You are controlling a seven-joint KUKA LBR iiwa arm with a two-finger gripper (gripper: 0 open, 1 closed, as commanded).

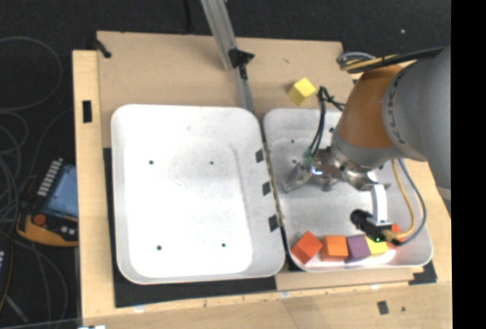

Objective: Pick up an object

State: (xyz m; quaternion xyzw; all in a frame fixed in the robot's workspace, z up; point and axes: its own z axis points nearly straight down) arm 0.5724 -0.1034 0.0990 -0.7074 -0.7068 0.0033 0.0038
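Right bin [292,134], near edge: four small blocks in a row, touching or nearly so. From the left: orange-red block [307,246], orange block [335,247], purple block [357,246], yellow-green block [376,246]. The last is partly covered by a black fitting and cable hanging off the arm [380,118]. A fifth piece, a yellow block [302,90], sits outside the bins on the desk [175,69], just beyond the right bin's far rim. Left bin [190,183] carries only a few dark specks.

The hand [300,177] is low in the right bin's middle, close to the wall shared with the left bin and well apart from the row. Metallic and blurred at the tip; whether it is spread or pressed together, I cannot tell. Nothing can be made out in it.

Handling, as judgement: the blocks look like rigid toy cubes, light, not fragile, with flat faces that should take a pinch well, though smooth sides could slip under an off-centre squeeze. Best hold is across two opposite flat faces, near mid-height.

The orange-red block looks the easiest pick: end of the row, slightly turned, left side free. The middle two are hemmed in by neighbours, and the whole row hugs the near wall, so room on that side is tight.
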